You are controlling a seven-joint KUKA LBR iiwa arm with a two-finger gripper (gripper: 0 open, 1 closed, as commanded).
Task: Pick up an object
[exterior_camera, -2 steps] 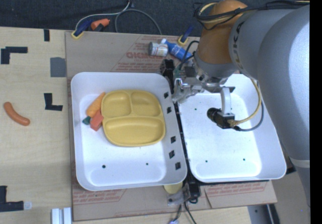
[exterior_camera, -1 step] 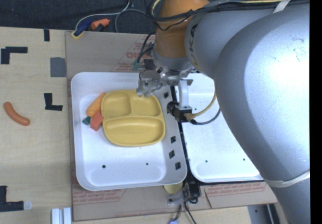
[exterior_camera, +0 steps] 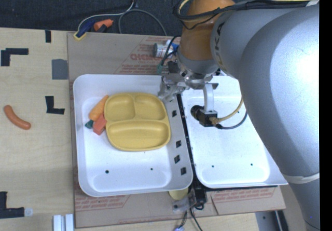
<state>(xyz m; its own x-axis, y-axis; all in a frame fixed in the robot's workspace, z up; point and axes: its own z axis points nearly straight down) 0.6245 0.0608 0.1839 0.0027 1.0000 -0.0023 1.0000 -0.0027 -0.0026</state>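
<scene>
Placement first: the yellow divided plate (exterior_camera: 138, 121) lies flat in the left bin (exterior_camera: 88, 173), occupying its upper middle, with a toy carrot (exterior_camera: 97, 114) wedged between the plate's left rim and the bin's left wall, touching the plate. That arrangement appears deliberate for picking: both candidates sit inside one shallow container where the arm can come down on them from above. The hand (exterior_camera: 179, 87) hangs over the upper end of the divider where the two bins meet, just beside the plate's upper right corner; whether it is wide or narrow cannot be told from this angle, and nothing is visible between its parts, so no hold is recorded. The right bin (exterior_camera: 233, 167) holds a small dark fitting on a cable (exterior_camera: 205, 117) near its upper left (seemingly part of the arm's own gear, not a loose object). A sausage-shaped toy (exterior_camera: 17, 118) lies out on the desk (exterior_camera: 31, 162), well apart from both bins, and is judged out of practical reach. Regarding clearances: the plate leaves open floor in the lower half of the left bin and a narrow strip along its right wall, so an approach at the plate's right rim is cramped against the divider. The carrot is tighter still, boxed by plate and wall. Task judged not yet begun in effect.
</scene>
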